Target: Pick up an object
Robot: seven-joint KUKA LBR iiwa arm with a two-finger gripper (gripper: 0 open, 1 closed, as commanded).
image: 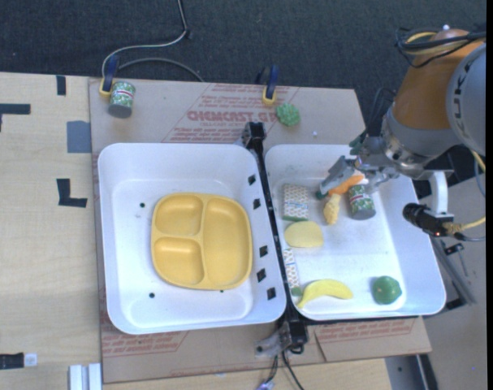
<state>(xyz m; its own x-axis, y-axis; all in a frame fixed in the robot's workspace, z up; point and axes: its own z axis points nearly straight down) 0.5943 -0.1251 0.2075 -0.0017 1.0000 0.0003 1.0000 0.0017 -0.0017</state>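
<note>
Orange carrot-shaped toy [344,184] lies slanted in the right white bin [408,254] — right at the gripper [340,182], whose grey fingers [334,175] look clamped around it, beside a small grey can [361,202].

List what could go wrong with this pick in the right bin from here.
1. The gripper sits over a tight cluster: an orange carrot-like piece, a small can and a corn cob. It may knock or catch the wrong one.
2. The can stands upright beside the gripper; a nudge could tip it.
3. The cluster lies near the right bin's back wall, so pushed items could jam there.
</note>
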